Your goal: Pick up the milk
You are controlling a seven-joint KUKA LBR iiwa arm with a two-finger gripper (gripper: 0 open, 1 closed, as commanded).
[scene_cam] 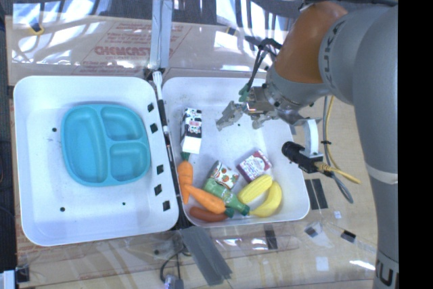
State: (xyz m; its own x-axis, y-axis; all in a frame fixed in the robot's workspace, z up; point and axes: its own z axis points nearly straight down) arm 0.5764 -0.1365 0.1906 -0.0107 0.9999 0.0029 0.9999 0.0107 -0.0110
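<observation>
The milk [192, 131] is a small white carton with black cow patches. It lies on its side near the left wall of the right bin [223, 88]. My gripper [241, 117] hangs over the middle of that bin, to the right of the milk and a little farther back, apart from it. Its fingers [226, 118] stand open with nothing between them. The grey arm with its orange band [308, 37] reaches in from the right.
At the front of the right bin lie a carrot [196, 190], a green juice box [222, 176], a maroon carton [254, 166], yellow bananas [262, 196] and a brown sausage [206, 214]. The left bin [40, 213] holds a blue divided plate [107, 144].
</observation>
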